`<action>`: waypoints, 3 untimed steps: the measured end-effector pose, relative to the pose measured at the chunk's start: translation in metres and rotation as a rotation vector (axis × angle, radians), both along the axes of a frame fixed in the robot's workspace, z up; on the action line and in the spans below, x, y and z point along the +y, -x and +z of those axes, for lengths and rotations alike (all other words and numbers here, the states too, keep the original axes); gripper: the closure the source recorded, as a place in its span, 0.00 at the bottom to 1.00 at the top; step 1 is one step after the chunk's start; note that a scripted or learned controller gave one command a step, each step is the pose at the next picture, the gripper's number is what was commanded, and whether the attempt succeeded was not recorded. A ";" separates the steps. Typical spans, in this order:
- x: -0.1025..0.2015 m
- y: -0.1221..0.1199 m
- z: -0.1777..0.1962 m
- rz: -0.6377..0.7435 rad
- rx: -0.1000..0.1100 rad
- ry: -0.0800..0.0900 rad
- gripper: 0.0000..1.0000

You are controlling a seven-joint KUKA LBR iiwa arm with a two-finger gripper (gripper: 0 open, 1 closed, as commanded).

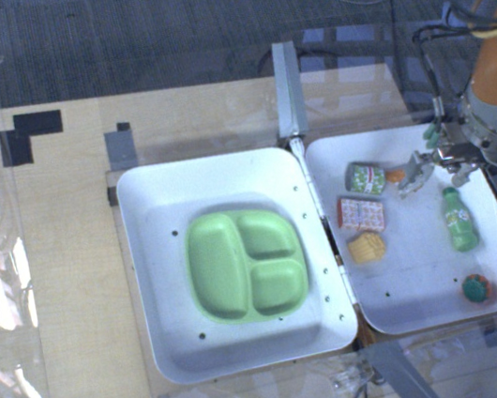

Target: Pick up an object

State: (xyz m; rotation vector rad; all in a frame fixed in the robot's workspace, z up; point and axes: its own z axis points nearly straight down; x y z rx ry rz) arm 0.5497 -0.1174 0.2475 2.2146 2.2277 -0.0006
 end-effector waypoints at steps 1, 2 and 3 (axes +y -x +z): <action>-0.063 -0.046 -0.045 0.026 0.000 0.001 0.00; -0.063 -0.101 -0.154 0.052 -0.004 0.001 0.00; -0.062 -0.102 -0.147 0.056 0.002 0.001 1.00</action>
